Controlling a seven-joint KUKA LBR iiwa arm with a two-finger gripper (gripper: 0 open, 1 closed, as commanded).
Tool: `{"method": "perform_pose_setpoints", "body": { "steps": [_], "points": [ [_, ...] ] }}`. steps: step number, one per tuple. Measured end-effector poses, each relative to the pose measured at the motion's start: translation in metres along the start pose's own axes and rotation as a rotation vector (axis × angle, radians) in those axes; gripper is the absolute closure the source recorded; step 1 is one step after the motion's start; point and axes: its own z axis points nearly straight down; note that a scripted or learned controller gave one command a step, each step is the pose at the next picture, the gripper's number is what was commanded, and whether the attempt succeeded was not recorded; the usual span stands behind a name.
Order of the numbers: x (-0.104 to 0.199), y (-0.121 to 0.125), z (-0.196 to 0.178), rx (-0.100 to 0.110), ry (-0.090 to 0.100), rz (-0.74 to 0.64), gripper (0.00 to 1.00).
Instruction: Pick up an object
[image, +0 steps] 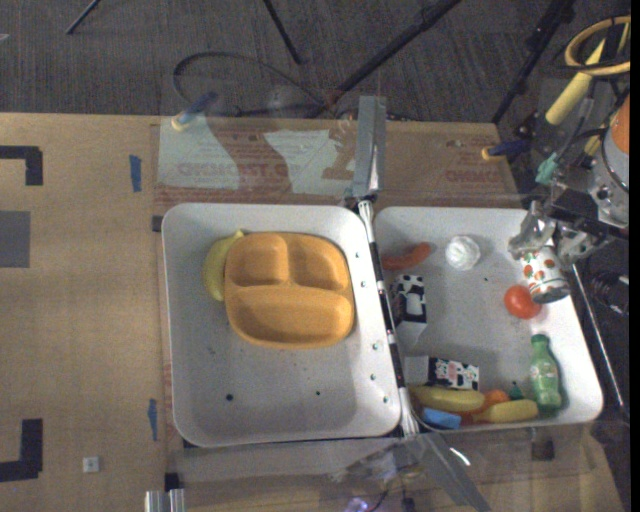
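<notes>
The spotted cup (541, 275) lies at the right bin's (480, 340) right wall, a red ball (520, 301) touching its near-left side and a white lid (462, 251) further left. The tool (533, 238) sits just above the cup; whether it grips is unclear.

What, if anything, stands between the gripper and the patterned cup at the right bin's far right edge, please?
Nothing visible does. The gripper sits directly above the patterned cup, seemingly at its upper end. The red ball lies beside the cup, lower left, off that path.
</notes>
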Motion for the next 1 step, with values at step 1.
{"method": "perform_pose_setpoints", "body": {
  "steps": [1],
  "points": [
    [0.0139, -0.0491, 0.1030, 0.003, 0.000, -0.134, 1.00]
  ]
}}
